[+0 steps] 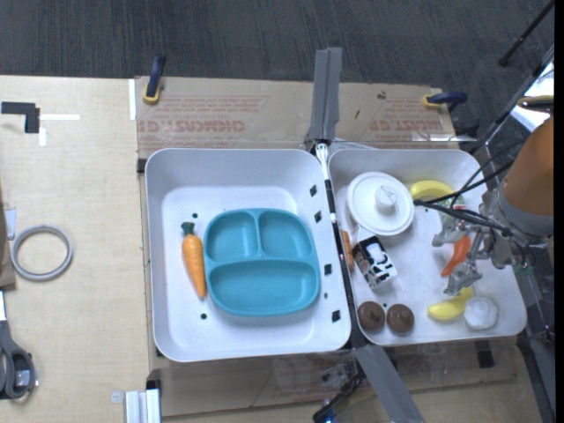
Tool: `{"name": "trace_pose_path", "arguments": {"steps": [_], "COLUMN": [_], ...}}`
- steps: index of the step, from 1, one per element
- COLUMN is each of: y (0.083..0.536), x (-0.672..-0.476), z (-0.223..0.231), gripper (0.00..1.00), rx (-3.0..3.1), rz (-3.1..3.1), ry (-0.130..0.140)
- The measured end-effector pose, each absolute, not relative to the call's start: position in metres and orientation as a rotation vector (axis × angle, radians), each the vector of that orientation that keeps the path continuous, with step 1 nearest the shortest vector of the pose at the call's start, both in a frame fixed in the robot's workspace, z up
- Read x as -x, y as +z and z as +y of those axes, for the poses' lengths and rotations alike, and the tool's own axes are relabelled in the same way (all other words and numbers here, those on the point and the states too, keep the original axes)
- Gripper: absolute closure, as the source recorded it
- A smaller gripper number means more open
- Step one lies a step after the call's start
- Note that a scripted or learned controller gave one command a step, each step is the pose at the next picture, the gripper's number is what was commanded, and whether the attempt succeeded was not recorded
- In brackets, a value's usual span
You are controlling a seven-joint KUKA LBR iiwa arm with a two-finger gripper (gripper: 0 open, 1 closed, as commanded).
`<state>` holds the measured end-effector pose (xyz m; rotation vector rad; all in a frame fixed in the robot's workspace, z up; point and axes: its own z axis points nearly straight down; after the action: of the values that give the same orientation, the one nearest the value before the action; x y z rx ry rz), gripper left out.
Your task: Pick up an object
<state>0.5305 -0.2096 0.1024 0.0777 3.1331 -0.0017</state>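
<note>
Look to the right white bin (502,320), where the two-finger gripper (462,256) hangs low over the floor with a small orange carrot-shaped piece (456,256) sitting between its fingers; you can read the pincer as closed narrowly on that piece, though the metal around it is cluttered and the contact itself is hard to make out. The piece looks like light, stiff moulded plastic, smooth and tapered, so expect it to slip toward its thin end if the hold is off-centre; a pinch across the thicker middle would serve you better. Just below it lie a yellow plastic banana (448,308) and a small white round lump (481,313), close enough to be nudged. A white lidded pot (380,203) stands well apart to the left.
</note>
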Motion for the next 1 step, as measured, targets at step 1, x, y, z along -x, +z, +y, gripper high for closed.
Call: {"name": "trace_pose_path", "arguments": {"steps": [1], "y": [0.1124], "x": [-0.5323], "z": [-0.2093], "gripper": [1.0], "rx": [-0.074], "rz": [3.129], "ry": [-0.004]}}
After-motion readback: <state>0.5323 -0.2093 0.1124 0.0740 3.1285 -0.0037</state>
